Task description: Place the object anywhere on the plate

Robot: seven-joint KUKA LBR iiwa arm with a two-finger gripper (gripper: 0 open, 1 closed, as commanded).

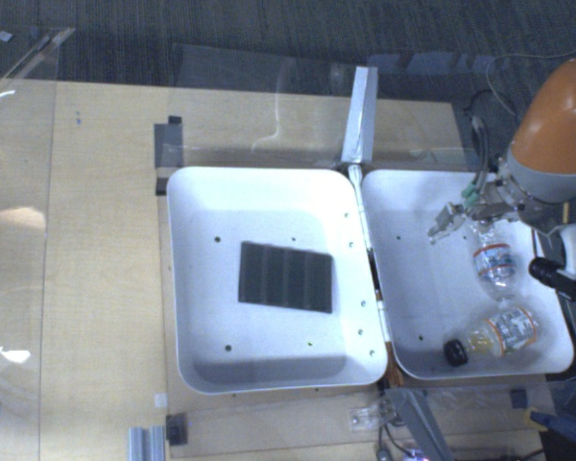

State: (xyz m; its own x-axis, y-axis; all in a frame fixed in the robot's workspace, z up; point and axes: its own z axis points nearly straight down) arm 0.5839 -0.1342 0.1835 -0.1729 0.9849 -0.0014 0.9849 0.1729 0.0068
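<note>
Lying flat in the middle of the left bin (pixel 187 257) is the dark ribbed plate (pixel 286 278), on the pale wooden bench (pixel 77 257). In the right bin (pixel 403 286) the gripper (pixel 470 211) hangs over a clear plastic bottle (pixel 492 260); whether its jaws are wide or narrow I cannot tell. A second bottle with a black cap (pixel 494 333) lies near the front rim.

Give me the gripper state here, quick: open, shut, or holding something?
Gripper: over the right bin, beside a clear bottle; open or shut cannot be told, and nothing is visibly held.
</note>
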